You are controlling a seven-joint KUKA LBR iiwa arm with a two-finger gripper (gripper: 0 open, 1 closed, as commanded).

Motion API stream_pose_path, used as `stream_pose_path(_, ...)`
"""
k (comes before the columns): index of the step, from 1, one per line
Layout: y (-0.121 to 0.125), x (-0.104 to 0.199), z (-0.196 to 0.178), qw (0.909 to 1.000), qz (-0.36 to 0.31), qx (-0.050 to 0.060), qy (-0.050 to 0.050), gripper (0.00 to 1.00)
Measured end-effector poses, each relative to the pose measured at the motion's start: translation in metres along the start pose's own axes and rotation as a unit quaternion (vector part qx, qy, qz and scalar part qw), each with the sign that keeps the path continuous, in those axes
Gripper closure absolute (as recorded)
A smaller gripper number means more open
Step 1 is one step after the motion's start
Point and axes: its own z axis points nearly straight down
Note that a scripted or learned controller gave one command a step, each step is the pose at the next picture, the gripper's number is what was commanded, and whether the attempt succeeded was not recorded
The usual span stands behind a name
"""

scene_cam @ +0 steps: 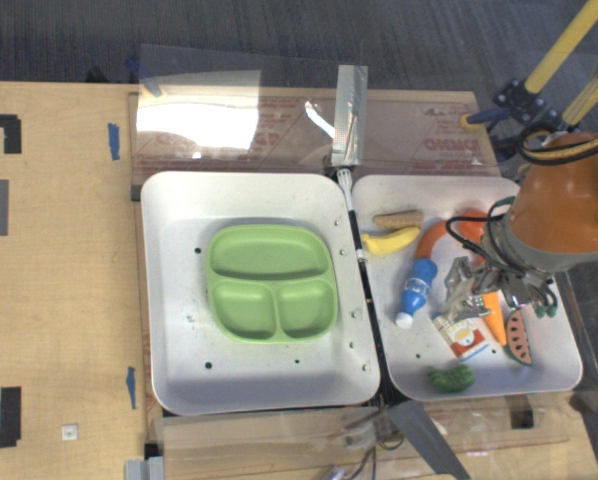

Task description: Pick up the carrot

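The carrot (494, 320) appears as a small orange tapered piece in the right bin (564, 368), partly hidden under my gripper (466, 293). It lies between a white-and-orange carton (465, 339) and a watermelon slice (520, 338). My gripper hangs low over the middle of the right bin, just left of the carrot and right of a blue bottle (416, 287). The arm's orange band (564, 208) and wrist cover the bin's upper right part. I see nothing clearly held.
The right bin also holds a brown bread roll (397, 218), a yellow banana (391, 241), a curved orange-red piece (436, 236) and a green broccoli (451, 376). A green divided plate (273, 280) sits in the left bin (169, 298).
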Motion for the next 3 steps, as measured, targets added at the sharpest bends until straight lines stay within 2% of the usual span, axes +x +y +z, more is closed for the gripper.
stream_pose_path(1, 0.031, 0.006, -0.143, 0.9996, -0.029, -0.003, 0.005, 1.00)
stream_pose_path(2, -0.018, 0.030, -0.020, 0.9983, -0.056, -0.007, 0.014, 1.00)
stream_pose_path(3, 0.009, 0.025, -0.155, 0.9973, -0.073, -0.002, 0.003, 1.00)
